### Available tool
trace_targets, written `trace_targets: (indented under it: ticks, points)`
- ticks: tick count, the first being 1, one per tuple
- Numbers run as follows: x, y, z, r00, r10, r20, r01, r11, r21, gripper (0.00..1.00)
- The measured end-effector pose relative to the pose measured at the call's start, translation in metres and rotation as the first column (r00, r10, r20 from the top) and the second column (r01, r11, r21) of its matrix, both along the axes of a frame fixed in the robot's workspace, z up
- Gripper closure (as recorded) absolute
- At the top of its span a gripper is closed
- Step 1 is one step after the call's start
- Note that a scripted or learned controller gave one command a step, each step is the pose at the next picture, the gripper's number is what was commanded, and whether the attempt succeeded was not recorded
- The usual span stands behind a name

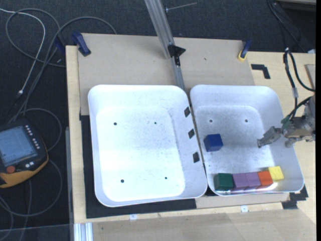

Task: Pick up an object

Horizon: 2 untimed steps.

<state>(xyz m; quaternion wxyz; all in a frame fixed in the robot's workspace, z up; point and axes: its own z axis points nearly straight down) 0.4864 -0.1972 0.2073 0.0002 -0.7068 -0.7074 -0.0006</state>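
two shallow white plastic bins were seen side by side on a pale wooden bench [125,64], w/ dark carpet around it. the left white bin [100,134] showed four small dark dots on its floor. the right white bin [235,97] held all the blocks. a small blue cube [213,142] sat alone on the floor of the right bin, toward 9 o'clock of that bin, near its left wall. a row of blocks was lined along the front wall, at approx 5–6 o'clock of the bin: a dark green cube [224,181], a purple block [245,179], an orange block [265,177] and a yellow cube [276,173], each touching the next.

the two-finger metal gripper [267,139] was seen at 3 o'clock of the right bin, reaching in from the right, tilted w/ its tip pointing toward the bin's middle. nothing was seen between its fingers; whether they were spread or closed couldn't be told, as the tip was blurred and small. the gripper was apart from the blue cube, which lay at its 9 o'clock, and apart from the block row at its 6 o'clock.

a grey metal pole [160,26] was seen slanting from 12 o'clock down to the gap between the bins. a handheld control pendant w/ screen [17,152] lay on the carpet at 9 o'clock, cables around it. blue clamps [80,43] were fixed at the bench's far corners.
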Motion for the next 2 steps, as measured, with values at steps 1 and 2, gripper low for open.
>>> trace_targets:
  ticks: [1, 2]
  points:
    - [-0.002, 0.071, -0.061, 1.000, 0.006, -0.008, -0.006, 1.000, 0.006, 0.00]
    - [0.025, 0.101, -0.111, 1.000, 0.003, -0.007, -0.003, 1.000, 0.004, 0.00]
